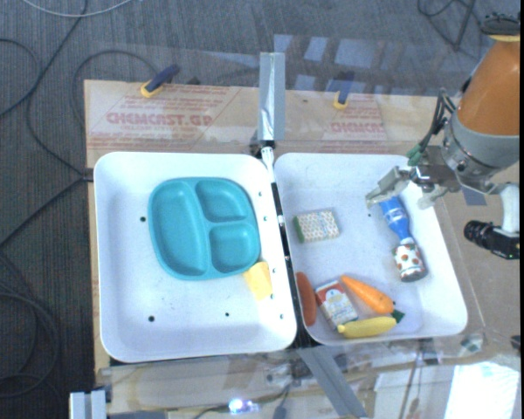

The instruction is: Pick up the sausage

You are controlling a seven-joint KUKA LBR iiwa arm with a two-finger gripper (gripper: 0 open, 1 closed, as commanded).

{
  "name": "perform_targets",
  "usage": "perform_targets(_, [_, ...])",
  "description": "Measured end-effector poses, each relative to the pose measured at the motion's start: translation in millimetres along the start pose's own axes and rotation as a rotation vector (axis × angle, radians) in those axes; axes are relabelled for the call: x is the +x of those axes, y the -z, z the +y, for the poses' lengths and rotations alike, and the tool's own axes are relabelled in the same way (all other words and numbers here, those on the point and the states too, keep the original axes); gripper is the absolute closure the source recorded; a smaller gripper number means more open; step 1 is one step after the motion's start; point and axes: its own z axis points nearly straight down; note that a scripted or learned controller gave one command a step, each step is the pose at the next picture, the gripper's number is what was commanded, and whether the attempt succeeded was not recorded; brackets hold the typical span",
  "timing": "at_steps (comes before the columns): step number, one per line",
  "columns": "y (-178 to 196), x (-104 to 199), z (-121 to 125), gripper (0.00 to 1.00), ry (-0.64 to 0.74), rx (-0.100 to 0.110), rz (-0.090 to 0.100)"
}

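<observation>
**Sausage wedged at the right bin's left wall, pincer high at two o'clock**

Lying in the right bin [437,321], down at seven o'clock: the sausage [306,298], reddish-brown, stretched along the left wall and touching or nearly touching it. Just to its right, crowding it — a small printed packet [337,307], close enough that no gap can be made out. Past that, an orange carrot [368,294] angled toward five o'clock, and below both a yellow banana [367,326] flat along the bin's near wall. Bunched tightly, all four; open to approach from twelve o'clock only, where bare white floor shows above the sausage.

Higher up, near the bin's centre-left: a speckled sponge-like block [318,225], well apart from the sausage. Toward three o'clock, a blue-and-white tube [394,216] slanted, with a small patterned bottle [409,261] just below its lower end.

Hanging over the bin's two o'clock corner: the pincer [408,184], fingers spread apart with nothing between them, just above the tube's upper end and well apart from the sausage. Behind it, the grey arm [495,94] with its orange band, reaching in from three o'clock.

In the left bin [122,321]: a teal divided plate [205,227] near centre and a yellow wedge [259,278] at its five o'clock edge — close to the shared wall, just across it from the sausage. Under both bins, the brown table [183,125].
</observation>
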Motion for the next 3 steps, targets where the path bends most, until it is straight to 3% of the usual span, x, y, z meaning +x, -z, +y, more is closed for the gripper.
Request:
perform_targets(1, [-79.3, 61.9, -12.1, 0.0, 0.07, 0.001, 0.0])
perform_targets(2, [-79.6, 132.2, -55.2, 0.0, -0.108, 0.003, 0.0])
perform_targets(3, [-79.5, 112.4, -77.4, 0.0, -0.091, 0.002, -0.001])
